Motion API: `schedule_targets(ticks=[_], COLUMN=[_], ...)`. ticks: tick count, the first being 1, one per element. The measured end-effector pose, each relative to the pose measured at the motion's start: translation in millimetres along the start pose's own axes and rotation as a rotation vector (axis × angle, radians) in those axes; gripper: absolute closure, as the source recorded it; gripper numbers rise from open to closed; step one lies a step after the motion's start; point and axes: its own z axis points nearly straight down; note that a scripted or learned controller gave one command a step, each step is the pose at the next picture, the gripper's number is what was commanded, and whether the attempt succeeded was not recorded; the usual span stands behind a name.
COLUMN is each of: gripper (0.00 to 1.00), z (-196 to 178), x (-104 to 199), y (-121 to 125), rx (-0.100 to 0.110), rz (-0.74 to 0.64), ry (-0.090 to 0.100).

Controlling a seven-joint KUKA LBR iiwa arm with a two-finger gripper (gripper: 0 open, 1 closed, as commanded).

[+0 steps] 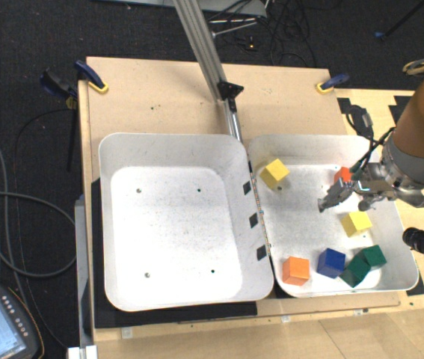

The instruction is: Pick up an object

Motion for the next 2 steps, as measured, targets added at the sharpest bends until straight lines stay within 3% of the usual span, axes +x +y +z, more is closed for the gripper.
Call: schedule_targets(ticks=[1, 2], gripper=[0.00, 0.00], z=[-2, 41], x=[0, 0], y=[1, -2], rx=[-0.005, 0.000], rz=[0.001, 0.002], ry=[-0.001, 0.000])
